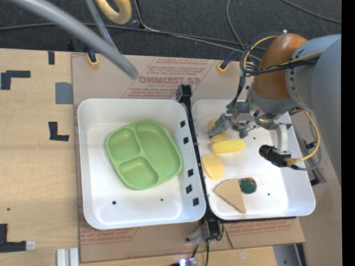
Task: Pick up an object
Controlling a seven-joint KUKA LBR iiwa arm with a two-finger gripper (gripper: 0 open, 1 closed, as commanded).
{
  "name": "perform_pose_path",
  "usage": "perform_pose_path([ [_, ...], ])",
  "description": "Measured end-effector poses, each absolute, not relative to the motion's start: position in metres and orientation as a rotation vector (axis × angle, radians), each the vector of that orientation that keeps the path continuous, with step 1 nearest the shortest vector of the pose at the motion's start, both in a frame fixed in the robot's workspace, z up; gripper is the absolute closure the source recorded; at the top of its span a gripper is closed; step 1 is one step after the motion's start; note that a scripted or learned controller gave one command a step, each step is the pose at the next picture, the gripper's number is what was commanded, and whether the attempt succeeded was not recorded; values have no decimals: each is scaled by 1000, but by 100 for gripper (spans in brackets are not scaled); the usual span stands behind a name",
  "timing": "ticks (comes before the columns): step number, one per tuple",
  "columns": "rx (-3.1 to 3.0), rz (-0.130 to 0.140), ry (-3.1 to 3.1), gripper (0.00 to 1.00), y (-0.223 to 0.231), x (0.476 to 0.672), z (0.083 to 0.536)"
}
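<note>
The gripper [232,127] hangs low in the right bin [294,201], just above the yellow corn cob [228,146]; nothing is visibly gripped, and how wide it stands cannot be told. The likely failure is a glancing descent: the rounded cob could roll aside toward the yellow oval piece [213,165], leaving an empty closure.

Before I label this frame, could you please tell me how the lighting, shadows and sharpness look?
Camera view: even, soft light with faint shadows; mild glare on the white bins; the green tray and corn cob are fairly sharp; the grey tube at top left is blurred; the gripper area is murky, dark and hard to read.
</note>
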State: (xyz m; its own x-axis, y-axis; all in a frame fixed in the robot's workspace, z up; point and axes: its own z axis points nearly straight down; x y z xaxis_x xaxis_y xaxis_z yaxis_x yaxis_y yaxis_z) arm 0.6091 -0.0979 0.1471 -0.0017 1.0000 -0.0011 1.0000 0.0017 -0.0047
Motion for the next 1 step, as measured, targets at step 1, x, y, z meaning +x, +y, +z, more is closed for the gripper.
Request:
perform_pose_path([
  [1,-2217,6,-2223,0,-98,618,90],
])
